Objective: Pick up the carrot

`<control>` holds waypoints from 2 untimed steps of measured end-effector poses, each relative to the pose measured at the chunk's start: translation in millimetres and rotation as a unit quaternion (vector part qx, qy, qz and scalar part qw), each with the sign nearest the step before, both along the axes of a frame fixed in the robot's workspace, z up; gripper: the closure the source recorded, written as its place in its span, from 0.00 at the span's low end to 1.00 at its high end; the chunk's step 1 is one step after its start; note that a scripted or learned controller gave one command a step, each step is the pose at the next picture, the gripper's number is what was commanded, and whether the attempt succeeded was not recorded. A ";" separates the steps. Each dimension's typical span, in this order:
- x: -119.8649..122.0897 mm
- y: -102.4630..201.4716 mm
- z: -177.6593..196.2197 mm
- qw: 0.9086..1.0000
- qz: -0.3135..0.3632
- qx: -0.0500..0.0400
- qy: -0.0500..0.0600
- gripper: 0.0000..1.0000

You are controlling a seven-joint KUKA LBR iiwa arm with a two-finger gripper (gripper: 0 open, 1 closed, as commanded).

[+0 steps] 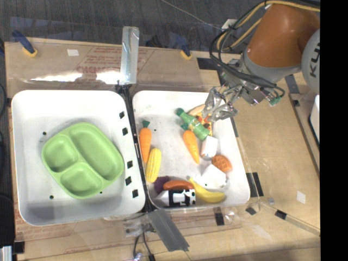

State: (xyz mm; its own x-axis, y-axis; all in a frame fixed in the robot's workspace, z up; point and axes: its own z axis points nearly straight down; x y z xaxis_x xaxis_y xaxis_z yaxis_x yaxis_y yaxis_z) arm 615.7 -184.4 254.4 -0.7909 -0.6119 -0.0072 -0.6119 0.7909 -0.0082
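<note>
Two carrots lie in the right bin (163, 99). One carrot (144, 141) with a green top sits upright along the bin's left wall, just above a corn cob. The other carrot (191, 145) lies near the bin's middle, slanting down to the right. Its upper end is beside a green toy (187, 118). My gripper (218, 107) hangs over the bin's upper right corner. It is up and to the right of the middle carrot and close to the green toy. No carrot is in it.
The right bin also holds a corn cob (153, 165), a banana (207, 194), a purple eggplant (160, 185), white pieces (210, 145), an orange bread piece (222, 163) and a black-and-white toy (182, 198). A green divided plate (81, 159) lies in the left bin (27, 107).
</note>
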 end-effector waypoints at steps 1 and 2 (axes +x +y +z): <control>-49.9 76.4 6.8 0.998 -0.067 0.002 0.004 1.00; -48.8 76.9 17.4 0.998 -0.065 0.001 0.003 1.00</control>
